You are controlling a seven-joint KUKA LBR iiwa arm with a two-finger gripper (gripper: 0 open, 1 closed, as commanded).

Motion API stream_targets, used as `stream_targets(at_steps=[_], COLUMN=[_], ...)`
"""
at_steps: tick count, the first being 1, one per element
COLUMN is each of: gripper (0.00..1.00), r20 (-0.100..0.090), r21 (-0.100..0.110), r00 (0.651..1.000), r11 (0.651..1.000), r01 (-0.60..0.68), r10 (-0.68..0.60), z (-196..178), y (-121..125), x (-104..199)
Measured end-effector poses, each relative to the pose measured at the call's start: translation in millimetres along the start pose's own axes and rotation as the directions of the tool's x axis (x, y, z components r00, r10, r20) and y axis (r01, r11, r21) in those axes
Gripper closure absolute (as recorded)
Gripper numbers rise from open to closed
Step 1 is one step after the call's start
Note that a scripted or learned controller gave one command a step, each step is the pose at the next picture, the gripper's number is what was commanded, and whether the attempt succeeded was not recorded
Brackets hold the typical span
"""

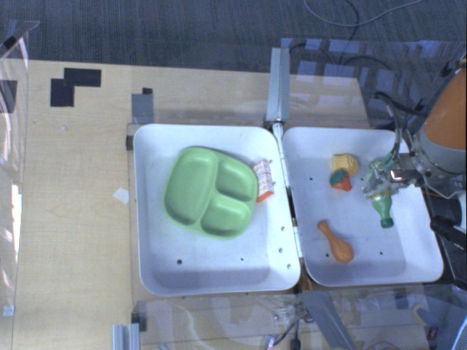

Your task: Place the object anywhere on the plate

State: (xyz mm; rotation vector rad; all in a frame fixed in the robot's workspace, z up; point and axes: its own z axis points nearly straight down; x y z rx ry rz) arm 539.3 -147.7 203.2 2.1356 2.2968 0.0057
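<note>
The camera view looked down at a slant on a pale wooden table (73, 210) carrying two shallow white bins side by side. The left bin (160, 268) held a green plate (210, 192) with three compartments, lying slightly turned, toward the upper middle of the bin. Just beside the plate's right edge, close to the bin's right wall, lay a small packet (263, 179), white with an orange end, touching or nearly touching the plate's rim.

The right bin (408, 265) held the loose items. Near its upper middle sat a yellow piece (346, 162) with a small red and green object (340, 180) right against its lower side. Lower down, toward the bin's front, a brown drumstick-shaped toy (336, 242) lay on its side, well apart from the others. Toward the bin's right side, a green bottle-shaped object (384, 211) stood tilted, its upper end beneath the gripper (381, 179).

The arm (445, 126) reached in from the right, its orange band visible above the grey wrist, and the gripper hung low over the right bin, directly above the green object. Whether it was clenched, released or grasping the green object could not be told from this angle, since the metal parts blurred together there. Nothing lay on the plate.

Dark square markers (73, 84) were stuck on the table beyond the left bin.
</note>
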Motion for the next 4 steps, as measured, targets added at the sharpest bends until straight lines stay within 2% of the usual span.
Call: stream_targets(at_steps=[1, 2, 3, 4], gripper=[1.00, 1.00, 1.00, 0.00], r20=[-0.001, -0.002, -0.002, -0.002], r21=[0.003, 0.000, -0.001, -0.001], r00=[0.999, 0.966, 0.923, 0.923], r11=[0.999, 0.966, 0.923, 0.923], r01=[0.038, 0.259, 0.384, 0.384], r10=[-0.038, -0.259, -0.384, -0.384], z=[18.5, 17.8, 17.6, 17.5], y=[30.5, 60.2, 88.6, 88.7], x=[83.6, 150.3, 220.6, 220.5])
